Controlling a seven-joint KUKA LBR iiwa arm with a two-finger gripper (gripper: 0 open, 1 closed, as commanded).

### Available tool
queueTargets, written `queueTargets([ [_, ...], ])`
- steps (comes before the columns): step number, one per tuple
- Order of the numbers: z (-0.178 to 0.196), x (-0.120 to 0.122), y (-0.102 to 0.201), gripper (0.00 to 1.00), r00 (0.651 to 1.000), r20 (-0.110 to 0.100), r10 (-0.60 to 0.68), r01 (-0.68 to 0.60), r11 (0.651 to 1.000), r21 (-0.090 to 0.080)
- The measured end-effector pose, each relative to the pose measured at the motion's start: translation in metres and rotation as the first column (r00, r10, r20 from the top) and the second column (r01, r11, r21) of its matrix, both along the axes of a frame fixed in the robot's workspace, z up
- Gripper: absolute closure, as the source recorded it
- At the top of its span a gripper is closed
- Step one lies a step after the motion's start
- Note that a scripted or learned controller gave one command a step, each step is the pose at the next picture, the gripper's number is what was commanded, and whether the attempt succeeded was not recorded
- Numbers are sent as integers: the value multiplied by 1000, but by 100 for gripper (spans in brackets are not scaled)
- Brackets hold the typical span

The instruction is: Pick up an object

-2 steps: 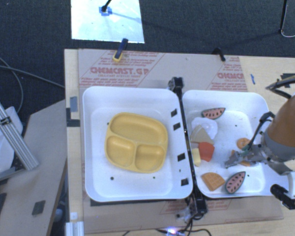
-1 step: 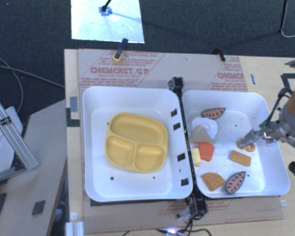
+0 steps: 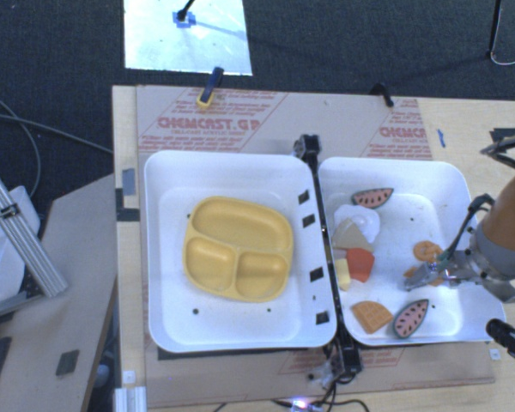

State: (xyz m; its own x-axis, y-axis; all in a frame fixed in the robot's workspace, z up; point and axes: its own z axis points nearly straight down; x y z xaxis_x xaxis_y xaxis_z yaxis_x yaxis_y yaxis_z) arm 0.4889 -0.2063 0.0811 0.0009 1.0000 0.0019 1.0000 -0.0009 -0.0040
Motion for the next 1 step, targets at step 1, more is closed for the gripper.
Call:
queueTargets([
  [1, 68, 20, 0, 0, 1000, 11, 6, -6, 1000, -5],
])
